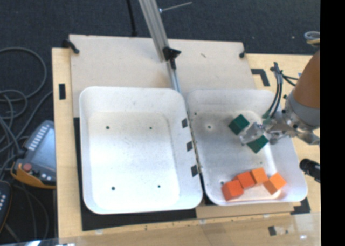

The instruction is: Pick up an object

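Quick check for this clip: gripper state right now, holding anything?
Gripper: low in the right bin, between two green blocks, one up-left of it and one down-right; open, shut or holding cannot be told.

The bench (156,61) carries two shallow white bins (135,196) — side by side.

Green blocks (239,124) and orange blocks (252,180)
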{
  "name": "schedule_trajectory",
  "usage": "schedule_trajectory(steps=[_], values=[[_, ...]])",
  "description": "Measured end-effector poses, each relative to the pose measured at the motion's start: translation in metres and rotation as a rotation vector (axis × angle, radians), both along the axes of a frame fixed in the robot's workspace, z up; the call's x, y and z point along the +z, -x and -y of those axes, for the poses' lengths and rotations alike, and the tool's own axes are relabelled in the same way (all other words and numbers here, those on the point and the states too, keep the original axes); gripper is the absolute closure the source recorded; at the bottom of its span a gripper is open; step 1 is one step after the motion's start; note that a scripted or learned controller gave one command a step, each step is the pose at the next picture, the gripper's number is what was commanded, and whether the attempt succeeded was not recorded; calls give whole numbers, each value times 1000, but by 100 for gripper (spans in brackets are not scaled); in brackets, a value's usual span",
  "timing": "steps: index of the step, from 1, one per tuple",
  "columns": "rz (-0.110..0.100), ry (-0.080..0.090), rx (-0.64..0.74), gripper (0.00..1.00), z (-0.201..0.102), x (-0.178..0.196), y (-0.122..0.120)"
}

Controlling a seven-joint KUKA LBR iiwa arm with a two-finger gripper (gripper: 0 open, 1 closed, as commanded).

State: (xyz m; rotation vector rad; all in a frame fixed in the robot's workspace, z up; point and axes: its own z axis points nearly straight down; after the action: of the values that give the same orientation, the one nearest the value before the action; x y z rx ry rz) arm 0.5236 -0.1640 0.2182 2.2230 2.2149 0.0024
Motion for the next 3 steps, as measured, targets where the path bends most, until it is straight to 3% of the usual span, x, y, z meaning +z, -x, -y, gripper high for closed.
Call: schedule_trajectory(steps=[1, 2, 3], values=[[11, 4, 4, 0, 14, -93, -34], [2, 0, 9, 0, 18, -122, -103], [-3, 0, 4, 0, 19, -103, -83]])
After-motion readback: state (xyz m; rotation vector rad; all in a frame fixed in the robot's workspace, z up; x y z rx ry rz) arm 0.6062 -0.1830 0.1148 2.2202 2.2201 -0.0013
